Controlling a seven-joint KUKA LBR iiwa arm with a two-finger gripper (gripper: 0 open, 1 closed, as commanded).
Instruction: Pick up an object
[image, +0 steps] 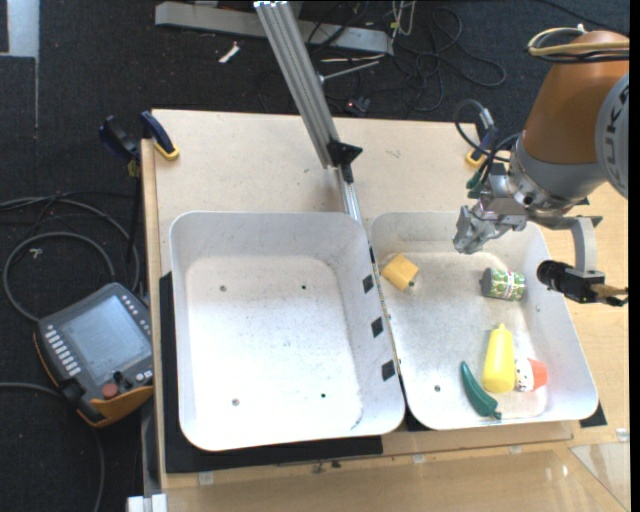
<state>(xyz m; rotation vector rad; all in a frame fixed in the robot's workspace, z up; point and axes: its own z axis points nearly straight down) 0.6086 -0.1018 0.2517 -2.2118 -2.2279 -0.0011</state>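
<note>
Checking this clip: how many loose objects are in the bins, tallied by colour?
All lie in the right bin, under the gripper.
Yellow: 2, a block and a bottle-like item
Green: 2, a small can and a curved piece
White and orange: 1, a small item
Total: 5

A yellow block (400, 271) lies tilted at the far left of the right bin (575, 345). A small green-labelled can (503, 284) rests on its side further right. Near the front, a yellow bottle (498, 359) lies lengthwise, a green curved piece (479, 390) just left of it, an orange-and-white toy (529, 376) touching its right.
</note>
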